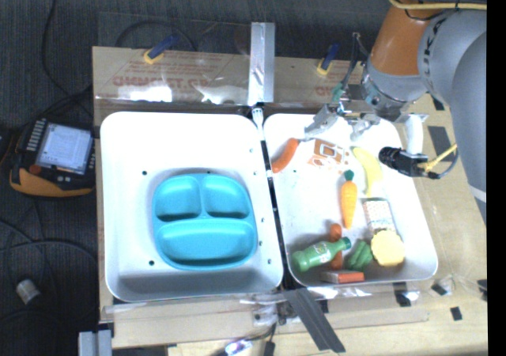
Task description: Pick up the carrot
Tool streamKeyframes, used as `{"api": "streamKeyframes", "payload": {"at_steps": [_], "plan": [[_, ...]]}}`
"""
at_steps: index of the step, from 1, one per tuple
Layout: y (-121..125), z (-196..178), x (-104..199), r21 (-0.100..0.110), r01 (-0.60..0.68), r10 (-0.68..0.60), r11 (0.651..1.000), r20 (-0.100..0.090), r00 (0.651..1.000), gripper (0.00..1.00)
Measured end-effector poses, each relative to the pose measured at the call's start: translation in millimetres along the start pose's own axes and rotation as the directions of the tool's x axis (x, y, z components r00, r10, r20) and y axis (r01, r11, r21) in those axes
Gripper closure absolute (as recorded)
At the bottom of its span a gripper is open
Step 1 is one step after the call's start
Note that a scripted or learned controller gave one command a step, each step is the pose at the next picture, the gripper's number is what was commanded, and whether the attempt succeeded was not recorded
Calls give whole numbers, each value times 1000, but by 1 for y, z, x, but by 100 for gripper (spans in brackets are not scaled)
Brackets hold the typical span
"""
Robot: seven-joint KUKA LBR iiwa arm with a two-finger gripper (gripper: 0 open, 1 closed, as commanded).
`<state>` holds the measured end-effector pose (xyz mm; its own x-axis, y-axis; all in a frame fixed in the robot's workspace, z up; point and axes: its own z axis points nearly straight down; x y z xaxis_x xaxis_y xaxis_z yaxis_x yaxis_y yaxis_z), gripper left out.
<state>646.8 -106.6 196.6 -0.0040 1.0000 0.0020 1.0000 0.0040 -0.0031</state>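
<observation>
My gripper (341, 119) hangs over the far edge of the right bin (423, 224); I cannot tell how it is set, and I see nothing held in it. The carrot (348, 198) lies below it near the bin's middle, just left of a banana (366, 168). A green bottle (319, 254) lies nearer the front. The left bin (122, 149) holds a blue tray (205, 220).

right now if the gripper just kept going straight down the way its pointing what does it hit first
Probably the bare floor of the right bin, near the printed orange-and-white card. The gripper sits above that spot, short of the carrot; depth is unclear.
</observation>
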Motion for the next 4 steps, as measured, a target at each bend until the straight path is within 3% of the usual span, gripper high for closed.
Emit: {"api": "streamKeyframes", "payload": {"at_steps": [1, 2, 3, 4], "plan": [[-21, 66, -81, -3, -65, 65, 998, 6, 998, 0], [-29, 88, -92, -20, 65, -65, 998, 13, 998, 0], [-29, 89, -92, -20, 65, -65, 998, 13, 998, 0], [-82, 95, -72, -42, 91, -90, 995, 22, 996, 0]]}}
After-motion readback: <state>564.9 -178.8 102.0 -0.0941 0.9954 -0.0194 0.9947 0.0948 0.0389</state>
